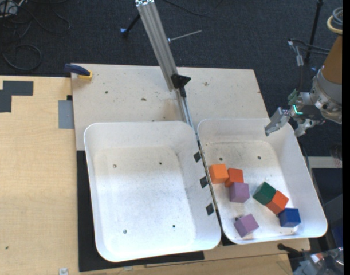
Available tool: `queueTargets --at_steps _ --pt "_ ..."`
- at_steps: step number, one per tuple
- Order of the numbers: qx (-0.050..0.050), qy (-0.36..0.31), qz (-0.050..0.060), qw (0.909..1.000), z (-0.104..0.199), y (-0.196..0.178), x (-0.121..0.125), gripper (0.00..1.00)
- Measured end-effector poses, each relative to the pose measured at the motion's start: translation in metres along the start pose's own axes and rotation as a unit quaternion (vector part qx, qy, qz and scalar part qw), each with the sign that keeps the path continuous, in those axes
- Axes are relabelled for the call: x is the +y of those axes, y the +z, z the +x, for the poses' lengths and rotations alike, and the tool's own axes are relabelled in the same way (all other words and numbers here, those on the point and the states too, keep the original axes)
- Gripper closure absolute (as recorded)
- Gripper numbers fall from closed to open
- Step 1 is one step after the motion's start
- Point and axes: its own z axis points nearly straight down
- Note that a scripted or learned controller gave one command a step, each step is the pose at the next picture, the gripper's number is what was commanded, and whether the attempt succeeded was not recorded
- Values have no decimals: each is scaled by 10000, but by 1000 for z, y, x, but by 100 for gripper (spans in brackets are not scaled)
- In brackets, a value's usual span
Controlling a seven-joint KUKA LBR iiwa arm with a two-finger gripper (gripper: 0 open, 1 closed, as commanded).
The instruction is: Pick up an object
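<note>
Gripper (289, 121), fingers spread and empty, above right bin (312, 188) rim; blocks (239, 192) lie below-left, none yet picked

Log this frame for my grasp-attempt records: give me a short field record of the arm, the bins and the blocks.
gripper: open, holding nothing, above the right bin's far right rim
right bin: holds all the blocks
blocks: orange, red-orange, two purple, green, red, blue
left bin: speckled white floor
</note>
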Motion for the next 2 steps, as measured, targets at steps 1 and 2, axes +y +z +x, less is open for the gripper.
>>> queueTargets --at_steps 1,2 --pt "5 9 26 10000 -5 60 6 0" --pt "8 12 29 10000 -8 123 1 0"
